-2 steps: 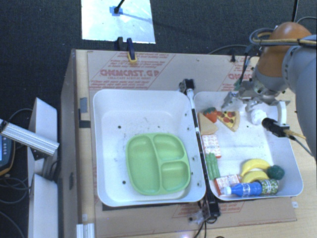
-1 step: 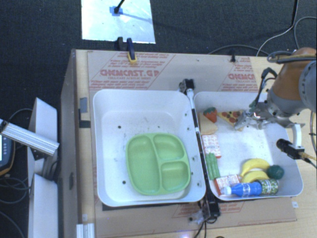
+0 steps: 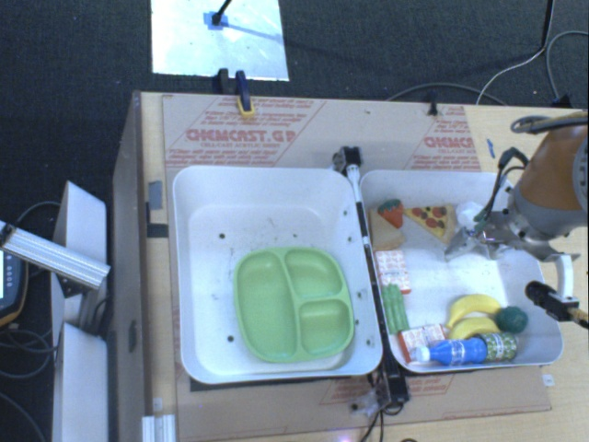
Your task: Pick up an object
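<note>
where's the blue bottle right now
The blue bottle lies on its side along the near edge of the right bin, just below the bananas and beside the dark green ball.

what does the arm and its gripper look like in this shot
The arm is rounded grey metal with a broad orange band above the wrist. A dark cable loops along its left side. The gripper is pale grey metal with thin fingers.

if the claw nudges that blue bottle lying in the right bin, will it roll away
Probably not far. The bottle lies on its side, so it could roll, but the bananas and bin wall flank it. Its smooth round body may slip.
</note>
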Action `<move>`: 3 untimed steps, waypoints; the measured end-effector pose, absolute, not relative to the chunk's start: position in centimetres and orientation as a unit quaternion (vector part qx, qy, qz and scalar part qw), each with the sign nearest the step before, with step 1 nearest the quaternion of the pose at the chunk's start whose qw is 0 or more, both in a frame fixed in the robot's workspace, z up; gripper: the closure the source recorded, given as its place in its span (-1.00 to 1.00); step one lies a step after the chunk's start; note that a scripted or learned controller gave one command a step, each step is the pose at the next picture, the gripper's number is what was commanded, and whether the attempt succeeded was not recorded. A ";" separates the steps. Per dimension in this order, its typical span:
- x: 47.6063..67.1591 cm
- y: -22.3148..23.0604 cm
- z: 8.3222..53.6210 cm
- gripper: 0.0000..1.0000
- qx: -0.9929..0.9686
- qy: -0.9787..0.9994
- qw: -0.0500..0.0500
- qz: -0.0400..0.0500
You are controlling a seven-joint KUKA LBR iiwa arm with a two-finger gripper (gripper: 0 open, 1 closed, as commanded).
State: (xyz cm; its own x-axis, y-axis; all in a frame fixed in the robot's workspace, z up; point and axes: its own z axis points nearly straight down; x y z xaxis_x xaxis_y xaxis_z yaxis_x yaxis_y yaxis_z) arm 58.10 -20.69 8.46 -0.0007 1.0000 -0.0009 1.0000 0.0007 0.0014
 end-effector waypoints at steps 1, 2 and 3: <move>64.1 -14.6 8.4 -1.00 0.706 0.709 0.000 0.000; 58.9 -19.2 8.5 -1.00 0.707 0.707 0.001 0.000; 63.7 -11.7 8.6 -1.00 0.706 0.708 0.001 0.001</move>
